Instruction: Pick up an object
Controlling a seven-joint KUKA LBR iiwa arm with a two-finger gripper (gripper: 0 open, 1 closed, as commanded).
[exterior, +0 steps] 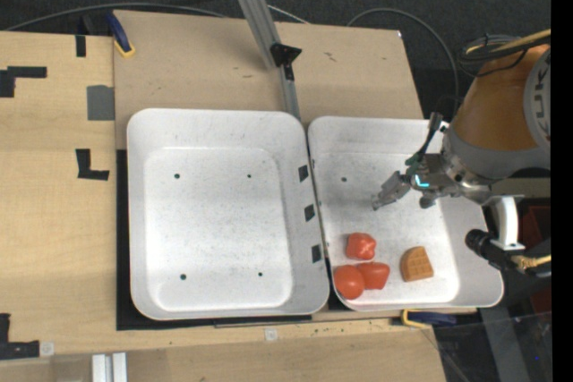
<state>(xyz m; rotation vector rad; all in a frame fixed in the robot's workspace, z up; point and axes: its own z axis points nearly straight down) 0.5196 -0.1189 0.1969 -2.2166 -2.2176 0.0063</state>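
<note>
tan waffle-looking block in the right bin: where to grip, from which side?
Take the tan block across its two flat side faces, coming straight down. It lies flat and apart from the red pieces, with bare bin floor on each side for the fingers.

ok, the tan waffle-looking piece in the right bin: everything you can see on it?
The tan piece is a small, roughly square block, orange-brown with a faint grid texture like a toy waffle or cracker. It lies flat on the floor of the right bin, near the front right corner, apart from the red pieces to its left. Nothing touches it; the gripper hangs farther back.

Grey arm point(501, 148), orange band, dark claw point(407, 192), teal glow
</note>
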